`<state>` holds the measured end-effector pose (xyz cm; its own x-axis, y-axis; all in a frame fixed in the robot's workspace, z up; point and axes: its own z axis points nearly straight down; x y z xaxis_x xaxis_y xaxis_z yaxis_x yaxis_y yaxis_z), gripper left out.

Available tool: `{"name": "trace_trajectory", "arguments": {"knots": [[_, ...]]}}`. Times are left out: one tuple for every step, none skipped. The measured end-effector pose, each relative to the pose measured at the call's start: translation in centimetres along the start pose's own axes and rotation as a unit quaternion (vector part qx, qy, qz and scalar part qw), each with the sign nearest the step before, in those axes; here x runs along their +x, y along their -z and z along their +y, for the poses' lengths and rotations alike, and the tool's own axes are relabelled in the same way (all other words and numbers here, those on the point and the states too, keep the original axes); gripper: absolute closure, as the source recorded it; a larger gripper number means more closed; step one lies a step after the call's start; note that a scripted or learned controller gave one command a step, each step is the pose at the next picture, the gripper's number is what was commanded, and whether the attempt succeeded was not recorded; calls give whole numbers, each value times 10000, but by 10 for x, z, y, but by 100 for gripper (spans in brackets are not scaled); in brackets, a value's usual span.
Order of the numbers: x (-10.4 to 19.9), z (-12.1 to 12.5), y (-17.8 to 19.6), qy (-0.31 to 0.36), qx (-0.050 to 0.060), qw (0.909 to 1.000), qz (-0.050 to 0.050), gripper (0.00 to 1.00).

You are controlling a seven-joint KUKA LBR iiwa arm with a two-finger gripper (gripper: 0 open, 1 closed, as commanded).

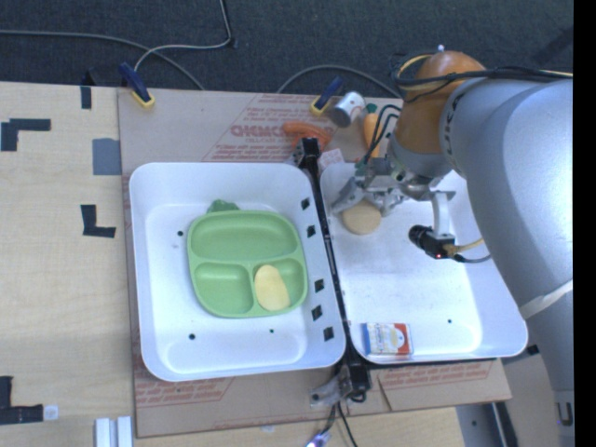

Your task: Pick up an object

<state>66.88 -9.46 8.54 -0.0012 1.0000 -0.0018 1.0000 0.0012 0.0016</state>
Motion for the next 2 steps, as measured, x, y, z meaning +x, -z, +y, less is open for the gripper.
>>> {"name": "trace_trajectory", "arguments": {"knots": [[-7, 0, 0, 4, 0, 10000, 3, 0], [-7, 0, 10, 8, 1, 10000, -1, 100]]}}
